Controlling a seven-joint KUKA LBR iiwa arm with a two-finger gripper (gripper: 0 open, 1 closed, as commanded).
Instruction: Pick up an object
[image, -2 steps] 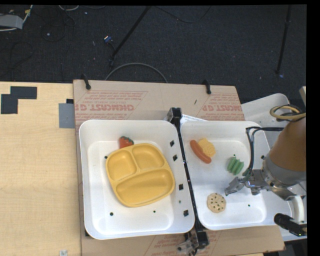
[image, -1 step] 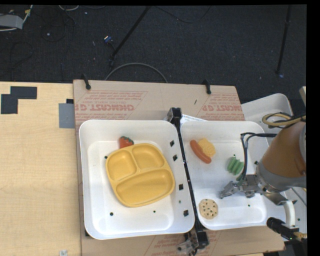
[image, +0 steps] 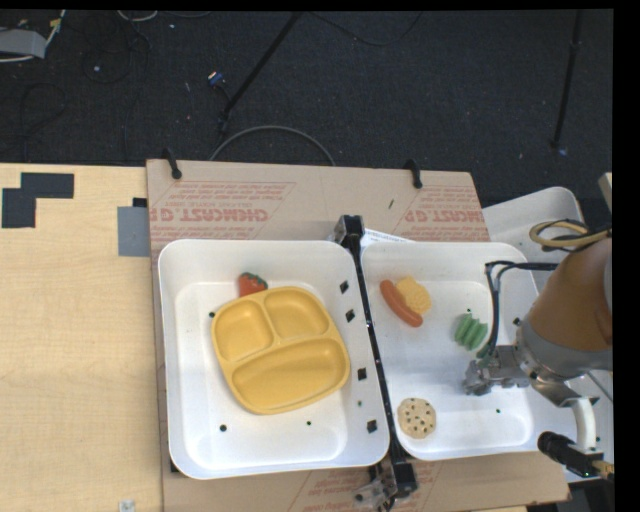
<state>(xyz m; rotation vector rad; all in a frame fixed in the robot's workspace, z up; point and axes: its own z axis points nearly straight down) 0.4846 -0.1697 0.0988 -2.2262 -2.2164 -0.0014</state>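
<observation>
The arm (image: 570, 310) reaches in over the right edge of the worktop (image: 80, 350); its tool (image: 478, 383) sits low inside the right bin (image: 505, 440), near that bin's right wall; whether it is apart or together cannot be told, and nothing shows between its tips. A green item (image: 470, 330) lies just beside the tool, on the far side of it; a hot dog (image: 404, 300) lies toward the bin's far left corner; a cookie (image: 416, 417) lies at its near left corner, well apart from the tool. In the left bin (image: 185, 420) a yellow tray (image: 281, 348) with three compartments lies tilted, near the middle; a strawberry (image: 251, 284) touches its far left rim. Cardboard (image: 300, 205) lies under both bins.
</observation>
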